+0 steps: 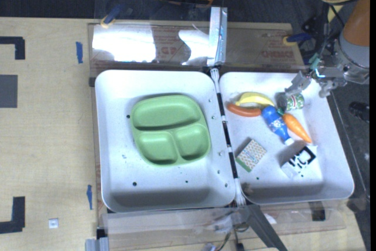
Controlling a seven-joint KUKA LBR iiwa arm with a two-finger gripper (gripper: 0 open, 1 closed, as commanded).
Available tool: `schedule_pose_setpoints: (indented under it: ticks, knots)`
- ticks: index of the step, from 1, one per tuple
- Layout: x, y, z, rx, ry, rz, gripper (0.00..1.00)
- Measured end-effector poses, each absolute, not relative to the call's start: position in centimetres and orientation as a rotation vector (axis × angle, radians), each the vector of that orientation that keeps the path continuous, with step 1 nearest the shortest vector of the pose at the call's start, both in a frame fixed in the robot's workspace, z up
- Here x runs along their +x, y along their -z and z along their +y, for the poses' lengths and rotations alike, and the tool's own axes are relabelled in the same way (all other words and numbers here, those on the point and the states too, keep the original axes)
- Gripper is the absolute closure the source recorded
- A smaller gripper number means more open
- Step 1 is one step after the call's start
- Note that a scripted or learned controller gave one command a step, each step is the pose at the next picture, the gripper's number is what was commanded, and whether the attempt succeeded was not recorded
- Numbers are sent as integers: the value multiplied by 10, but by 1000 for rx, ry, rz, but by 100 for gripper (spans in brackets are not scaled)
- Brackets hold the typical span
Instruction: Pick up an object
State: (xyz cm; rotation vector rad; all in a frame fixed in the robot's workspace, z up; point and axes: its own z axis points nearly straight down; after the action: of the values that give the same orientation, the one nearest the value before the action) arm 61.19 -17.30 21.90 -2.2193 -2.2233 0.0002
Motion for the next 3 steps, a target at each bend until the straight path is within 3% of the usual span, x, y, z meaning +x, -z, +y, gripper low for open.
schedule_pose_setpoints:
  ticks: [1, 2, 3]
  knots:
    - [583, -107, -195, -2315, 2, -2128, 0]
    - [584, -118, -196, -2320, 5, -2126, 100]
    - [624, -228, -164, -2549, 0, -1838, 100]
